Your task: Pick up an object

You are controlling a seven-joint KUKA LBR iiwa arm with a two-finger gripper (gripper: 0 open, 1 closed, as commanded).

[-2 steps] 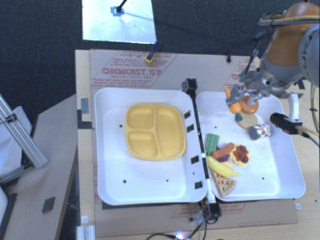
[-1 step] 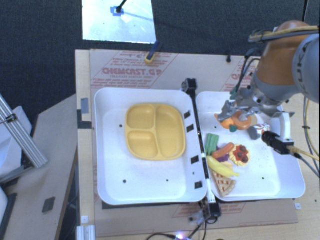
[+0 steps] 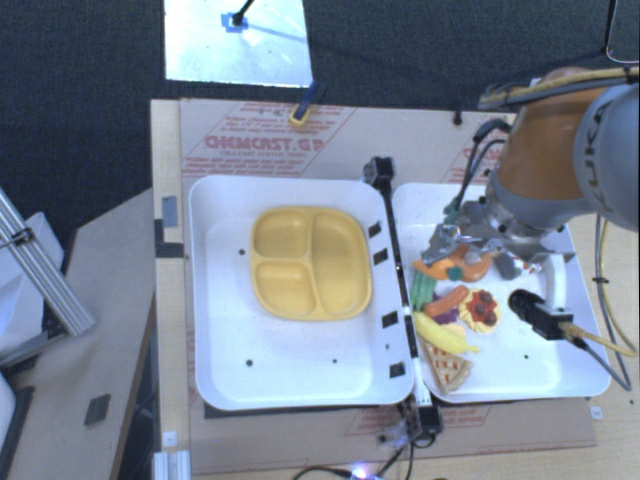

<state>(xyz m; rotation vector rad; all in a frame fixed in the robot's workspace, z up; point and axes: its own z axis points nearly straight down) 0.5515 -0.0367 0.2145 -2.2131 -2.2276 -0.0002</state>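
- From my remote seat the scene was evenly and fairly brightly lit, apparently from overhead.
- The two white bins came close to washing out, with little surface detail left.
- A pale reflective panel beyond the bench's far edge glared bluish-white.
- Shadows were soft and short; I saw a faint one along the yellow tray's rim.
- The picture was low in resolution, and small toys looked mushy.
- The dark floor showed grainy noise.
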